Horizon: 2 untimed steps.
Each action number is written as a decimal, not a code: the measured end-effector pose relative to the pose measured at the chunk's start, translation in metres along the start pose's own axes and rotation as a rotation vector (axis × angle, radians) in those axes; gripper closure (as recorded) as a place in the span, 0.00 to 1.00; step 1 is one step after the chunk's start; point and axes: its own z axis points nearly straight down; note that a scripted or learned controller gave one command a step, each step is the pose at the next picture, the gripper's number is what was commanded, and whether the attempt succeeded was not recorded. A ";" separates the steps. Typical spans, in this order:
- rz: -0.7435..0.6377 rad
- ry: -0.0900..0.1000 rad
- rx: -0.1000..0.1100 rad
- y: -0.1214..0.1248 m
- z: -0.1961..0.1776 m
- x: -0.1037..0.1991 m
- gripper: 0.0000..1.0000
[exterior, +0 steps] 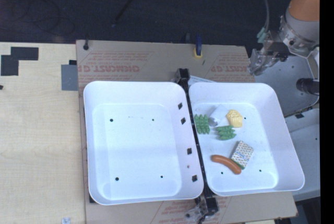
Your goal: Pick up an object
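Gripper (259, 61) hangs above the right bin's (282, 113) far corner; its grip state I cannot tell.
The sausage (226, 164) near the bin's front looks light, firm, slick; best pinched mid-length.

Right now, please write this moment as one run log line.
gripper: above bench, outside right bin | held: nothing seen | right bin: sausage, corn, packet, greens

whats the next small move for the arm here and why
Probably swing the pincer in from the upper right over the right white plastic bin, then descend. It hangs outside the rim, while the yellow corn-shaped toy, orange sausage-shaped toy and patterned small packet lie inside, untouched.
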 end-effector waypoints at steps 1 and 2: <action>0.020 0.000 0.021 -0.128 0.069 -0.059 1.00; 0.009 -0.002 0.001 -0.165 -0.036 -0.029 1.00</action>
